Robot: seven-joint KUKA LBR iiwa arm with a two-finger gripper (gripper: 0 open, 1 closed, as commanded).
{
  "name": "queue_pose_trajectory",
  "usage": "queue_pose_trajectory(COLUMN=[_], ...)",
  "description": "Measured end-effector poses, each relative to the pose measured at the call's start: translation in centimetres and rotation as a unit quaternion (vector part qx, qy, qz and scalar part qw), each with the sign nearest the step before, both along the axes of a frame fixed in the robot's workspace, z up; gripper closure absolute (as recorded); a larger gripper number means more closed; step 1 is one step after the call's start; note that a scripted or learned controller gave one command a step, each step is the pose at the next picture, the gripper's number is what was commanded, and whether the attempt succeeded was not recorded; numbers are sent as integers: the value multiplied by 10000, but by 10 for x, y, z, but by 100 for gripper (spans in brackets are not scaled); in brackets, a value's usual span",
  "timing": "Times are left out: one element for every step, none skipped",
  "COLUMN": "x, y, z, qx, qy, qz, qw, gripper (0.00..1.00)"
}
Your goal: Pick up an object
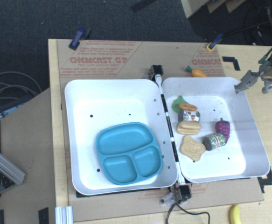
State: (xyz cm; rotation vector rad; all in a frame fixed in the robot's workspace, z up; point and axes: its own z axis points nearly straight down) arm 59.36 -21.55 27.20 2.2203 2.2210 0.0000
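Two shallow white bins sit side by side on the bench, and the objects to pick from all lie in the right bin [247, 125], clustered toward its left half beside the divider. The gripper [257, 80] hangs at the far right edge of the camera view, over the upper right rim of that bin, its two fingers spread apart with nothing between them. The cluster lies well apart from it, down and to the left: a green piece [177, 103] at the top, a small can [190, 113] with a red and white label touching it, a tan bread roll [188, 127] just below, a slice of toast [192, 149] nearest the front, a small green can [215, 141] lying on its side beside the toast, and a purple grape bunch [223, 127] just above that can. Bare white bin floor lies between the gripper and the grapes, the nearest piece. The left bin [80, 101] holds a blue divided tray [129, 152]. An orange carrot [197, 72] rests on the bench behind the right bin, and a yellow banana [234, 214] lies at the front edge.
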Motion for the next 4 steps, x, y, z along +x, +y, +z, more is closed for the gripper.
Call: queue_pose_trajectory(x=[-30,-57,-56,-55], y=[-8,52,51,130], z=[-155,-188,-177,-87], qx=[12,13,1,7], qy=[20,15,-5,-1], qz=[-2,6,-2,7], qw=[10000,10000,10000,10000], gripper=[0,0,100,100])
